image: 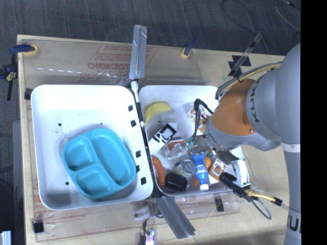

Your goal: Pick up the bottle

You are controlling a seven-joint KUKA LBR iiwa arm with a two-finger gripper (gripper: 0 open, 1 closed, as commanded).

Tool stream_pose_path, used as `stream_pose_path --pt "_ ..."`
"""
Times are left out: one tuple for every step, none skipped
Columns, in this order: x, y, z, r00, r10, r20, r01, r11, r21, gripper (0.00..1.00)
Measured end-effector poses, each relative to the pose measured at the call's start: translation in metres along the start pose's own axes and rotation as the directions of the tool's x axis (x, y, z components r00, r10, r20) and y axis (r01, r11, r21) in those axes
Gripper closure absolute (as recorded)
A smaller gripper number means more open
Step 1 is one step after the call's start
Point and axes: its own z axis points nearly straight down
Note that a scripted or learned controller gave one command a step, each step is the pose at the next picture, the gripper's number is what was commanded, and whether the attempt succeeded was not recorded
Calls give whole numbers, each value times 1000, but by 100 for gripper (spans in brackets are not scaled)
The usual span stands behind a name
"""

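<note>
The bottle is small and blue with a white cap, and lies near the front of the right bin with its cap toward the front wall. My gripper reaches down into the clutter just behind the bottle, below the orange wrist band. Its tip is lost among the objects there. The bottle rests in the bin and is not lifted.
Around the bottle lie a silver can, a black block, an orange-red piece, a white card with a black mark and a yellow item. The left bin holds a blue divided tray.
</note>
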Motion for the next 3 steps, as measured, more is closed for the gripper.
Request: stream_pose_path --pt "0 1 -10 1000 -6 1 6 1000 0 100" --pt "-29 1 5 947 -321 -1 321 947 -7 100" --pt "11 38 -96 948 -318 -2 318 948 -1 100"
